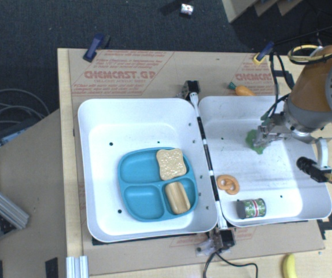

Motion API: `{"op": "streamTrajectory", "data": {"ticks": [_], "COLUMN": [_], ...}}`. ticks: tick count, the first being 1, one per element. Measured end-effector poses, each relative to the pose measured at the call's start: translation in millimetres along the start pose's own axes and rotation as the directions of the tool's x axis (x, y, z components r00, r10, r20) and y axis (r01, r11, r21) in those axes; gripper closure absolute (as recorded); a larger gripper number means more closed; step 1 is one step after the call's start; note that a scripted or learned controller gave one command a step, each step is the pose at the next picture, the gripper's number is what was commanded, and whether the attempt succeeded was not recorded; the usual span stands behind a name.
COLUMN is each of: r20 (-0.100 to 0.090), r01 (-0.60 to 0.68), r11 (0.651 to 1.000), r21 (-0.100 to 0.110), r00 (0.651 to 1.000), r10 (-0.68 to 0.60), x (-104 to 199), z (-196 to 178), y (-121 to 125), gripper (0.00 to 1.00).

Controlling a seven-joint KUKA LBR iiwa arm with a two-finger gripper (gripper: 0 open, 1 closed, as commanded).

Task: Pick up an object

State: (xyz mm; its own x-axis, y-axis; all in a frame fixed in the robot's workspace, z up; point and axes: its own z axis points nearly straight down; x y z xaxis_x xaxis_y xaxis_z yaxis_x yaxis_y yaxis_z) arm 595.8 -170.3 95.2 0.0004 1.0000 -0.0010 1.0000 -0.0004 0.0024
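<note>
Grasp step: gripper (263,135) is down in the right bin (281,210), at a green object (254,140) by the bin's far left part. Can't tell the jaw state or whether the object is held. Next likely a close and a straight lift. Pretzel (228,184) and can (251,208) lie nearer. Left bin (96,155) holds a blue tray (140,198) with toast (171,163) and a bread roll (177,197). Cardboard-topped bench (125,74), dark carpet (39,16).
</note>
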Motion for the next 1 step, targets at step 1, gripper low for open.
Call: {"op": "streamTrajectory", "data": {"ticks": [1], "r20": [0.0], "r01": [0.0], "r11": [1.0], "r21": [0.0], "r00": [1.0], "r10": [0.0], "x": [0.0], "z": [0.2], "y": [-0.1], "gripper": [0.0]}}
